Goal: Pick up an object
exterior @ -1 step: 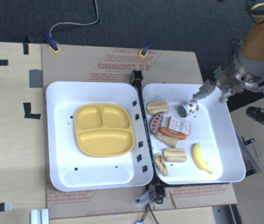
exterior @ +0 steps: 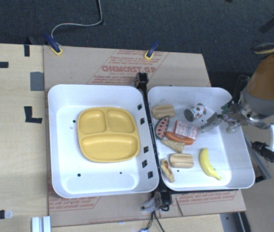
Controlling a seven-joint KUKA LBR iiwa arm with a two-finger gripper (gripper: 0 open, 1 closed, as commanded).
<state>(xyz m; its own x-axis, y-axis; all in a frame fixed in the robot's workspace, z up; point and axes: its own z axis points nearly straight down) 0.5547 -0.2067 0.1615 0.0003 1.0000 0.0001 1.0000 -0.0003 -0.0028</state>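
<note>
Arm grey with a broad orange band above the wrist; gripper is grey metal, slim fingers, small dark fittings at the wrist, white bracket part behind it

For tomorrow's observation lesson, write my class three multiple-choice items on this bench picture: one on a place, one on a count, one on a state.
1. Where does the banana lie?
A. in the left bin
B. in the right bin, near its front right corner
C. on the cardboard

2. How many compartments has the yellow tray?
A. three
B. five
C. one

3. How does the claw stand to the toy food?
A. it lifts the banana
B. it presses on the yellow tray
C. it is over the right bin, holding nothing that can be seen

Answers:
1 B: the banana rests on the right bin's white floor, right of the hot dog bun.
2 A: two small wells sit above one long well.
3 C: its tip lies beside the small can, with no item seen between its fingers.
</note>
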